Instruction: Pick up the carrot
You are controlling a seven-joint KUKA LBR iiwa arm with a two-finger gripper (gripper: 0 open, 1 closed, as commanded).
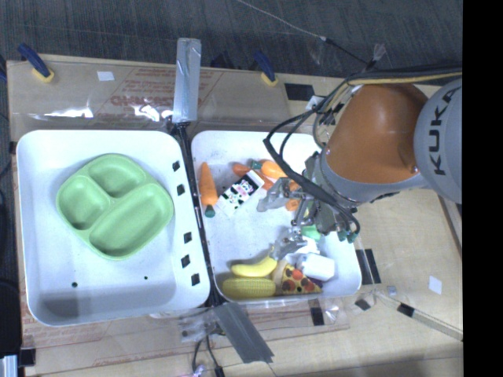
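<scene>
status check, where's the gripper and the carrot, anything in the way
Gripper low in right bin, mid-right, holding nothing seen. Carrot lies free by the bin's left wall. Black-and-white toy sits between them.

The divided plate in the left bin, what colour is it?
Light green. The divided plate shows clearly in the camera view, lying in the left bin.

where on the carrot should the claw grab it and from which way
Grip the carrot across its orange middle, coming straight down from above. It lies flat in the right bin, long axis running away from the camera, green tip nearest. The bin wall sits close on its left, so the fingers would probably need to close left-right with little room there. The claw is off to its right.
</scene>
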